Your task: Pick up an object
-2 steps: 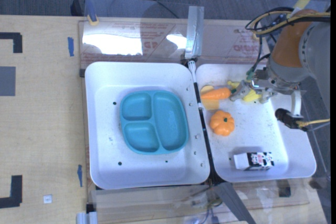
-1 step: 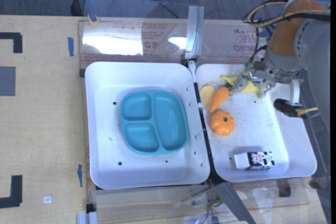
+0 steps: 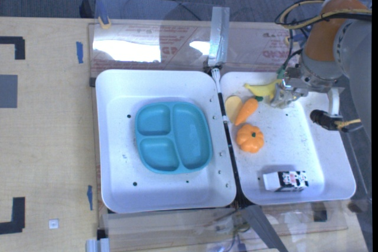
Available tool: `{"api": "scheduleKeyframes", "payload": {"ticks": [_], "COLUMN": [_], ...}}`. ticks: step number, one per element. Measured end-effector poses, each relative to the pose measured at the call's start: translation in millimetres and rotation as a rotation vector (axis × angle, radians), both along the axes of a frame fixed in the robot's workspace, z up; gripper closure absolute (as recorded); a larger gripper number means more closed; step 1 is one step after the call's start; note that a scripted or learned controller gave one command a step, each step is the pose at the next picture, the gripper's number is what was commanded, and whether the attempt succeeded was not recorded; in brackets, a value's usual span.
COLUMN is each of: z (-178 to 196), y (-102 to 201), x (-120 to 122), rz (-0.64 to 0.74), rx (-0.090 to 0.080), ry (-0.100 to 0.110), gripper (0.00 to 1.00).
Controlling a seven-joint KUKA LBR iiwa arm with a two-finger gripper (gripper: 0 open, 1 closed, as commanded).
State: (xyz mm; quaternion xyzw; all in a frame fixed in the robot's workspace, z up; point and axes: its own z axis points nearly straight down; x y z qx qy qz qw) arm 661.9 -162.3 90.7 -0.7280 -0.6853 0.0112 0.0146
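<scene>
a: gripper (image 3: 282, 93) state? 
b: can't tell; it sits low at the right bin's (image 3: 331, 183) far edge, touching the banana (image 3: 261, 89).
a: other objects? 
b: carrot (image 3: 246, 111) beside the banana, orange pumpkin (image 3: 250, 138) just below it.

on your desk (image 3: 41, 156) the left bin (image 3: 112, 144) holds a divided plate (image 3: 174, 137). the right bin (image 3: 319, 156) holds a banana (image 3: 263, 89) at the back beside the hand (image 3: 282, 95), then a carrot (image 3: 246, 111) and a pumpkin (image 3: 250, 138) just before it, and a small carton (image 3: 285, 180) at the front.
</scene>
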Motion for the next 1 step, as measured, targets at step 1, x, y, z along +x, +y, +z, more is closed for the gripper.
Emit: {"api": "scheduleKeyframes", "payload": {"ticks": [1], "z": [96.6], "y": [87.0], "x": [-32.9], "rz": [-0.109], "rx": [-0.004], "ry": [-0.039], "gripper": [1.0]}}
